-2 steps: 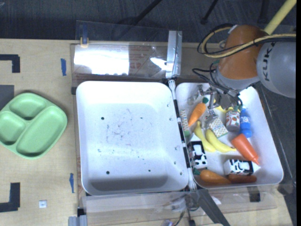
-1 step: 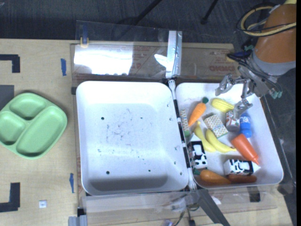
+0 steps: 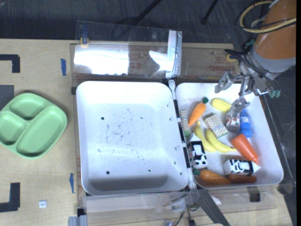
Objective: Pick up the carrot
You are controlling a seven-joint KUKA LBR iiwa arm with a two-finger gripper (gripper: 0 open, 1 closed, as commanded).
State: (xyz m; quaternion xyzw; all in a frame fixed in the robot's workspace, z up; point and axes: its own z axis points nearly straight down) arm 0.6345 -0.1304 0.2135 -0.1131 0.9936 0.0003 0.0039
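Three carrots (image 3: 197, 112), two bananas (image 3: 219, 104) (both yellow)

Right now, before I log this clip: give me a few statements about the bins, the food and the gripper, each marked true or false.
1. The carrot lies in the right bin. True.
2. The gripper hangs over the left bin. False: it is over the right bin, near the blue can.
3. The green tray sits on the bench left of both bins. True.
4. The carrot is between the gripper's fingers. False: it lies in the bin, left of the gripper and apart from it.
5. Bananas lie in the right bin. True.
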